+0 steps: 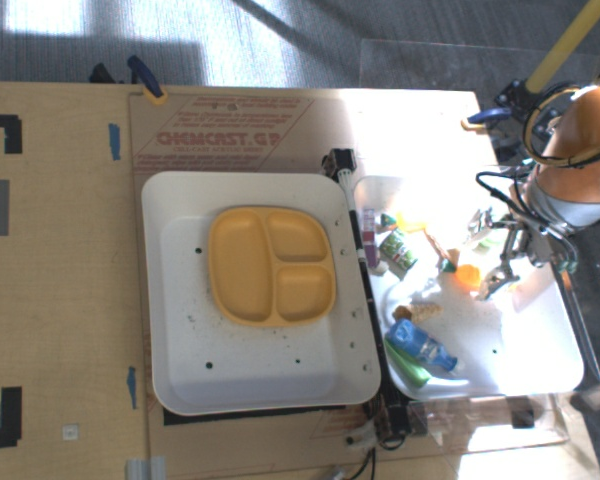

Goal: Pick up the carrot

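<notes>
The carrot [466,277] lies just left of the gripper [508,264], fingers spread wide, holding nothing.

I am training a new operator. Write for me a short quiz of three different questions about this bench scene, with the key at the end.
1. True or false: the yellow divided plate lies in the left bin.
2. Which bin holds the orange carrot? A) left bin B) right bin
3. Fill in: the blue bottle lies near the ____ left corner of the right bin.

Key
1. True.
2. B. The carrot lies close beside the gripper, on its left in the camera view.
3. Lower.
</notes>
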`<state>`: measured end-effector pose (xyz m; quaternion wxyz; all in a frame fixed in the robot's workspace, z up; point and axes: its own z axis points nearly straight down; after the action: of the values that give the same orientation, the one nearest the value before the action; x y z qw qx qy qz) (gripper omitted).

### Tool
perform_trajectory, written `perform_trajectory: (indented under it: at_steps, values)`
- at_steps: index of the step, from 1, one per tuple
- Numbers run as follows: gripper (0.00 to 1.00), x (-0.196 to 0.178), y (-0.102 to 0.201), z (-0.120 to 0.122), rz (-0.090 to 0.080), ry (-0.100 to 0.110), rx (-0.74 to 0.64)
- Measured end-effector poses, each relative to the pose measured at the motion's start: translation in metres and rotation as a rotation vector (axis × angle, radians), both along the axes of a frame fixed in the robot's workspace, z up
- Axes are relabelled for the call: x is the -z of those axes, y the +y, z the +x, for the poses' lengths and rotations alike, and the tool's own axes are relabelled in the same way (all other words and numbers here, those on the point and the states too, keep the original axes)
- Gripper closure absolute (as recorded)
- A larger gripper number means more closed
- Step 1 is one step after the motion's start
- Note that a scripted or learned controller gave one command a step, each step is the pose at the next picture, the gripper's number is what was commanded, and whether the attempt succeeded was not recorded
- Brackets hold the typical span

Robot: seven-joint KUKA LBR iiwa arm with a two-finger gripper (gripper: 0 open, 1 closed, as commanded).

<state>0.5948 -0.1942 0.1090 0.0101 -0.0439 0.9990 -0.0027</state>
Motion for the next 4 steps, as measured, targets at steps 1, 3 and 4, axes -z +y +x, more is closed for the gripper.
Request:
perform_trajectory:
  at_steps: [1,3,4]
  values:
    - [0.0,0.003,-0.011,0.009,0.003,-0.024,0.092]
    - [0.0,0.021,-0.021,0.012,0.015,0.011,0.813]
    - [0.0,0.021,0.003,0.011,0.014,0.011,0.874]
